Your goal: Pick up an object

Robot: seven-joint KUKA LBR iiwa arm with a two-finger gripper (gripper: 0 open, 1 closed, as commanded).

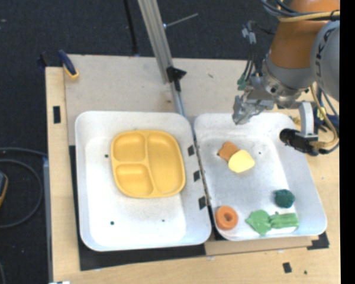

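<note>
We saw the gripper (pixel 244 112) above the far edge of the right bin (pixel 296 164); we could not tell its state. Inside lay 5 objects: orange block (pixel 226 151) touching yellow piece (pixel 241 161), dark green ball (pixel 284 198), orange ring (pixel 227 218), green toy (pixel 271 222). No readable writing.

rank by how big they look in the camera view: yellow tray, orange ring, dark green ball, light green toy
1. yellow tray, by far the largest
2. light green toy
3. orange ring
4. dark green ball

The ring and ball look close in size, so their order is unsure.
</note>
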